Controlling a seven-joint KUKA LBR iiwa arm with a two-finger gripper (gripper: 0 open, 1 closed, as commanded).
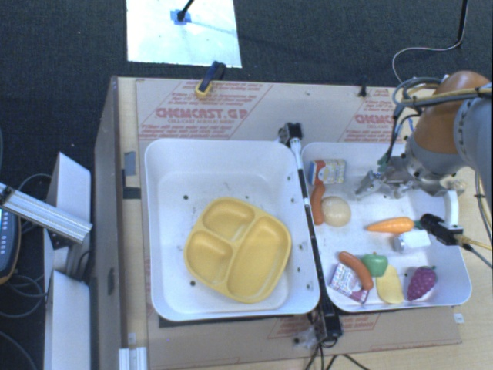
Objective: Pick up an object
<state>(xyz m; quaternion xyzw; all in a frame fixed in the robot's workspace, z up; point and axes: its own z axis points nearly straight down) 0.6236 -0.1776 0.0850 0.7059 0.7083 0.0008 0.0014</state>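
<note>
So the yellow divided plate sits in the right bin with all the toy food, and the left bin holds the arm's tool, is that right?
Not quite. The camera view shows the yellow divided plate alone in the left bin. The toy food, such as the carrot and the purple grapes, lies in the right bin, and the tool hangs over that right bin.

A robot lab or test cell, not a home. Shown by a grey arm (451, 126) with an orange band, trailing loose cables (431, 52), reaching over a bench (231, 106) covered in a protective sheet printed with a maker's name. Two white bins (166, 230) clamped side by side, one with a yellow divided plate (237, 249), the other with plastic toy food (385, 262). Dark carpet (62, 37) below, an aluminium rail (46, 210) at left.
</note>
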